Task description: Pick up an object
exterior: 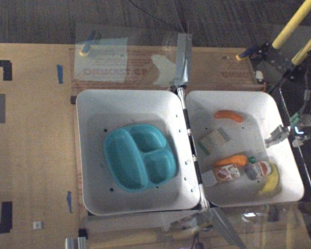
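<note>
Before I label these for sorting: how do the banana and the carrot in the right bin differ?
The banana is yellow and curved; the carrot is orange and straighter. The banana lies by the bin's near right corner, the carrot nearer the middle. The carrot shows a green tip, the banana none. Both lie flat in the right bin.

- One fixed camera hangs above the light wooden bench point(31, 154), looking down at a slant.
- It stands far enough back to take in both shallow white plastic bins: the left bin point(88, 113) and the right bin point(269, 108), side by side.
- The dark carpeted floor point(67, 9) fills the view's top, so the far bench edge lies uppermost.
</note>
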`<state>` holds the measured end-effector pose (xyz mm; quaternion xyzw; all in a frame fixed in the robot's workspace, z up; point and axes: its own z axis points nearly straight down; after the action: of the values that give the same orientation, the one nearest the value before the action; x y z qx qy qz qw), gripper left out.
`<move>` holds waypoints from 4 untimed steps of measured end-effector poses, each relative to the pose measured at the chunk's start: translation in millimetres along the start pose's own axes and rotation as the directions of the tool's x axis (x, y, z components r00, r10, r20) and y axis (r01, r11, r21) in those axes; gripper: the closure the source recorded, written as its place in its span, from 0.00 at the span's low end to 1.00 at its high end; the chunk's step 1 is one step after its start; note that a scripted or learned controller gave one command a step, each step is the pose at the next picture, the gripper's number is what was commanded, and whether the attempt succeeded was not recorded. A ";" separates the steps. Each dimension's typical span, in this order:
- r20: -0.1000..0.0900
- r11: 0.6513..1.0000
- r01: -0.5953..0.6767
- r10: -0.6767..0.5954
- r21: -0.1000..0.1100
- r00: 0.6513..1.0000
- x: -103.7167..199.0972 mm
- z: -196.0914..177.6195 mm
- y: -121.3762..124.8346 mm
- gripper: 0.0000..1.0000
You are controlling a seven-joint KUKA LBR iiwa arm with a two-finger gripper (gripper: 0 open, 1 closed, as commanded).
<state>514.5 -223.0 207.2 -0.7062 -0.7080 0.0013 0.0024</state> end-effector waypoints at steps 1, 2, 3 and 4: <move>0.005 0.975 0.222 -0.222 -0.009 0.975 25.5 120.6 -6.2 0.00; 0.006 0.976 0.215 -0.215 -0.014 0.977 21.9 112.4 -5.1 1.00; 0.006 0.977 0.215 -0.215 -0.013 0.977 21.5 112.6 -5.5 0.00; 0.002 0.999 -0.045 0.045 -0.002 0.999 47.1 47.7 41.5 0.00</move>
<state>555.7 -175.7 159.4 -0.7221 -0.6918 0.0015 0.0010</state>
